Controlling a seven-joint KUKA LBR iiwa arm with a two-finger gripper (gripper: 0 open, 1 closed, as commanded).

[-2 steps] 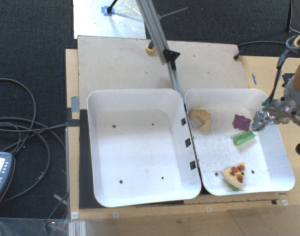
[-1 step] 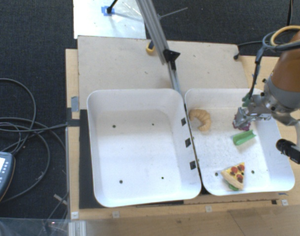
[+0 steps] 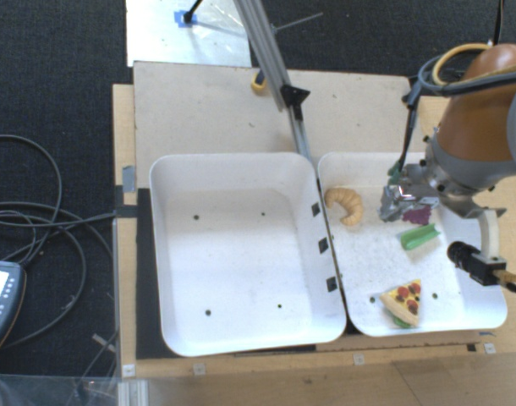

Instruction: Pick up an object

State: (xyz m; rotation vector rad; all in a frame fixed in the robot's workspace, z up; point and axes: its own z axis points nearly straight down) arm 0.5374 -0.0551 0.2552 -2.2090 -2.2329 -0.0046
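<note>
Gripper low in right white bin, beside purple plastic toy; fingers' state: cannot tell. Toy likely light, rigid, slick; grip across narrow middle.

Dark carpet floor around wooden bench.

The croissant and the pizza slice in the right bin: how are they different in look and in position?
The croissant is plain golden brown and curved; the pizza slice is a flat wedge, yellow with red spots and a green edge. The croissant lies near the bin's far left corner, close to the divider; the pizza slice lies near the front edge. The croissant is closer to the claw than the pizza slice is. Both rest untouched on the floor of the right bin.
</note>
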